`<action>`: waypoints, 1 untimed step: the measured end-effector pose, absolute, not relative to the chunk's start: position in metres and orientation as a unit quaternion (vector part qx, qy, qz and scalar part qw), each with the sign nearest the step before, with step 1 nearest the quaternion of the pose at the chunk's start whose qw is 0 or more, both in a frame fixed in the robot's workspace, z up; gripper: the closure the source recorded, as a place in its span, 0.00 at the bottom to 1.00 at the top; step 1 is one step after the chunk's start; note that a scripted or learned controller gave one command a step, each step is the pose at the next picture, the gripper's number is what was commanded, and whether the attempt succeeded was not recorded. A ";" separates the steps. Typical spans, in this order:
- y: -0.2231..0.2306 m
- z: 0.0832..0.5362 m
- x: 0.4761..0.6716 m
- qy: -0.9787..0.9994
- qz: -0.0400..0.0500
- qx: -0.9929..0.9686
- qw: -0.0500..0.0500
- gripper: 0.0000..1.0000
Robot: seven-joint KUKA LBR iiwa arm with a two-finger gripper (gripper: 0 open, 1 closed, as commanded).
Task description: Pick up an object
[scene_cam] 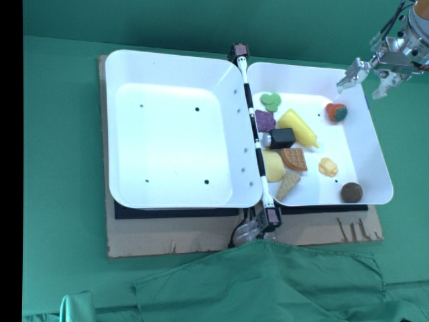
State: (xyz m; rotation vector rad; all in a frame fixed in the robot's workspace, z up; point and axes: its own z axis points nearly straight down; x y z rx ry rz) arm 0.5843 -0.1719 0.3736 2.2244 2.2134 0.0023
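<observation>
My gripper (367, 81) hangs above the far right corner of the right bin (375, 154), open, with nothing between its fingers. Below it and a little to the left lies a red and green strawberry (336, 112). Further left in that bin are a yellow bottle (299, 127), a black block (281, 137), a purple piece (265, 121) and a green clover-like piece (271, 101). Nearer the front lie a brown waffle (293, 159), a yellow ball (272, 166), a tan cone (288, 184), a small pale yellow piece (328, 167) and a brown ball (351, 192).
The left bin (127, 72) sits beside the right one, joined along a black and white divider rail (251, 123). Both rest on a cardboard sheet (174, 245) over green cloth. Folded green cloth (268, 284) bunches at the front.
</observation>
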 end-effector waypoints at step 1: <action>-0.172 0.374 0.584 0.705 0.001 0.709 0.002 0.00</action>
